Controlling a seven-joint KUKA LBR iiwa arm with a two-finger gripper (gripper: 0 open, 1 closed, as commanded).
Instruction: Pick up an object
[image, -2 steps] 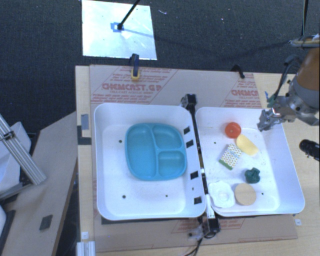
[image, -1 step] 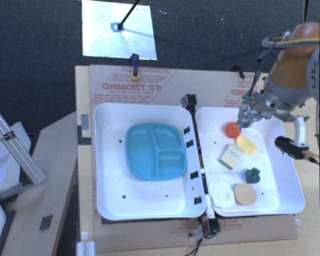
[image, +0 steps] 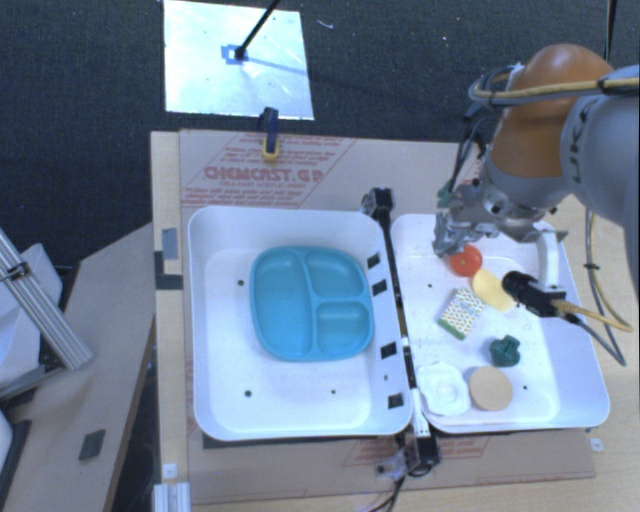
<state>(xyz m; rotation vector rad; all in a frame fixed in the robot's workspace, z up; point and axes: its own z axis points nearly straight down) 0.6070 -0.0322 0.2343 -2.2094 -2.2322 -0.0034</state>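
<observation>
My gripper (image: 449, 243) hangs over the far part of the right bin (image: 590, 400), just left of and above a small red ball (image: 464, 263). Nothing shows between its fingers. A yellow oval piece (image: 489, 288) lies next to the red ball. Nearer the front are a patterned green-and-white block (image: 460, 313), a dark green toy (image: 504, 349), a white round lid (image: 442, 387) and a tan disc (image: 490, 388).
The left bin (image: 215, 300) holds a blue divided plate (image: 310, 303). A black clip strip (image: 390, 300) runs between the two bins. Cardboard (image: 265, 170) lies under both bins, with a yellow-black clamp (image: 270, 135) at the far edge.
</observation>
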